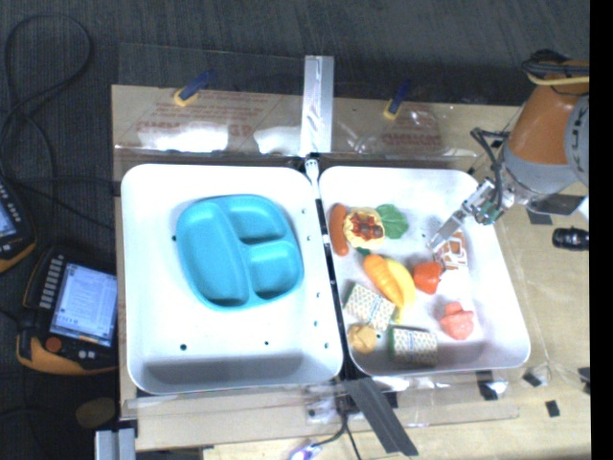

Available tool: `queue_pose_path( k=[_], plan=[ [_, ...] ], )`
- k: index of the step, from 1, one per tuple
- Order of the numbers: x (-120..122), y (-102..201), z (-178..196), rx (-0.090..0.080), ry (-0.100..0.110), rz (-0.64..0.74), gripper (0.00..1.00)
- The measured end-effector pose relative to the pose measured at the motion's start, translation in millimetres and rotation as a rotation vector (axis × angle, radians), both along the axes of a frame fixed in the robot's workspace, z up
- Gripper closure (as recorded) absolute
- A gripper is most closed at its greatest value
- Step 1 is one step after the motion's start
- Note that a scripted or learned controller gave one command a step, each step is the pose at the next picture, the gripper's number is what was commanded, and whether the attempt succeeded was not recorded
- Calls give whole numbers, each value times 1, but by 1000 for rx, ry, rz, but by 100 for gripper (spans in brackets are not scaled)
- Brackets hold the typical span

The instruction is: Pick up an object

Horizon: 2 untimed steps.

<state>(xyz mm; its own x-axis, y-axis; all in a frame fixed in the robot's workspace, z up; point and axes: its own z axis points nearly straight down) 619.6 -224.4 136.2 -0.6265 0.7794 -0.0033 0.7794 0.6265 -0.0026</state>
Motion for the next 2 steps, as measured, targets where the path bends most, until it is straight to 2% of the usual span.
queue_pose_path(
  k=[1, 2],
  plan=[
    [-30, 4, -46, 2, -11, -84, 0],
    [-29, 2, -36, -5, -16, -84, 100]
  ],
)
